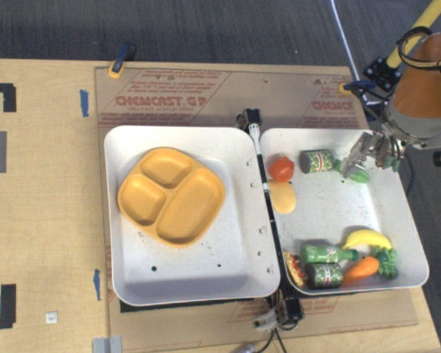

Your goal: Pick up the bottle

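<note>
The green bottle point(329, 254) lies on its side near the front of the right bin point(331, 204), its neck pointing right toward the banana. My gripper point(369, 165) hovers at the bin's far right corner, well away from the bottle. Its fingers stand apart and hold nothing. A small green item point(358, 174) lies just under the left fingertip.
Around the bottle are a green can point(325, 273), a carrot point(361, 268), a banana point(367, 239), broccoli point(386, 263) and a pizza slice point(295, 271). Farther back sit another can point(317, 160), a tomato point(281, 168) and a pale disc point(283, 196). The left bin point(125, 271) holds an orange divided plate point(172, 195).
</note>
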